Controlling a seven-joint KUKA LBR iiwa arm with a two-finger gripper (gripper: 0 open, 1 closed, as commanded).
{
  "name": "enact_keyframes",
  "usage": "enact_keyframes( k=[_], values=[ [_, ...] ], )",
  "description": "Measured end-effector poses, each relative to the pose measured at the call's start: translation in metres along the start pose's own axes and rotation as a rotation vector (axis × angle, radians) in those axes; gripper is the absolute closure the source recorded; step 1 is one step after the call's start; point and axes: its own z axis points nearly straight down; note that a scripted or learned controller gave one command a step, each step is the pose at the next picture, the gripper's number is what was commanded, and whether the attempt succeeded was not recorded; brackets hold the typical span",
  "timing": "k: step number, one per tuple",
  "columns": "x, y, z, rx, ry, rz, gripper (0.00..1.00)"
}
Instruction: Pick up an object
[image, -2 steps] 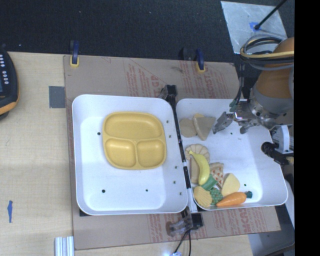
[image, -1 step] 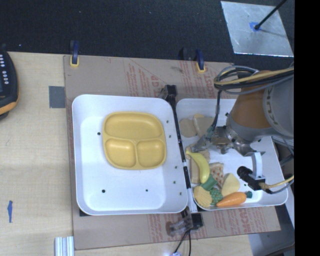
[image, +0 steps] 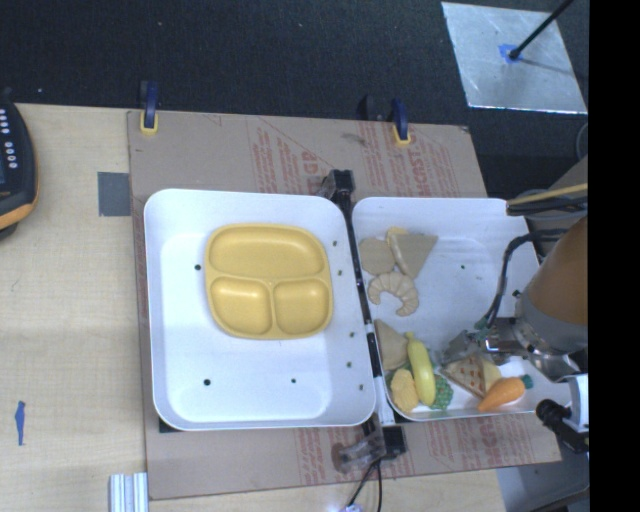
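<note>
Orange carrot (image: 501, 394), tapered, green tip, R bin (image: 450, 215) front corner, beside banana (image: 421, 371)

two white bins (image: 180, 300), one yellow divided plate (image: 268, 279), one banana (image: 421, 371), one carrot (image: 502, 393), one croissant (image: 395, 291)

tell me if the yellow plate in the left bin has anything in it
Empty. The yellow plate lies flat in the left bin, and all three compartments show bare yellow. The toy food is in the right bin.
</note>
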Motion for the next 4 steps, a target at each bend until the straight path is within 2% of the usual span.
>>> enact_keyframes(
  k=[1, 2, 3, 4],
  values=[
    [0.122, 0.027, -0.106, -0.016, 0.001, -0.019, 0.00],
    [0.058, 0.006, 0.001, -0.009, 0.004, -0.006, 0.00],
    [0.059, 0.010, -0.017, -0.019, 0.001, -0.012, 1.00],
    [0.125, 0.068, -0.106, -0.019, 0.001, -0.019, 1.00]
  ],
)
